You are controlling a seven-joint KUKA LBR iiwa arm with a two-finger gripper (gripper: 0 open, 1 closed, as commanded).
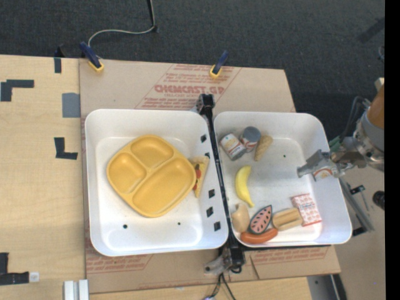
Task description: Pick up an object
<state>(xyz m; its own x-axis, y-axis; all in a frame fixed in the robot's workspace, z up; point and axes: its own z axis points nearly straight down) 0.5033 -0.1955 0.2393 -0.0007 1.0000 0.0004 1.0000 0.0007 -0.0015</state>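
Camera view: banana (pixel 243 185) lengthwise near-to-far.

Right bin (pixel 312 127) holds toy food: a yellow banana (pixel 243 185) lying lengthwise at the middle, a small can (pixel 232 146) tipped beside a grey lid (pixel 251 134), a watermelon slice (pixel 260 219), a red sausage (pixel 257 235), a pink carton (pixel 306 209)

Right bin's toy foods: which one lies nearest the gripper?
The small pink-and-white box, just below the gripper near the bin's right wall. The banana, watermelon slice and can all lie farther left.
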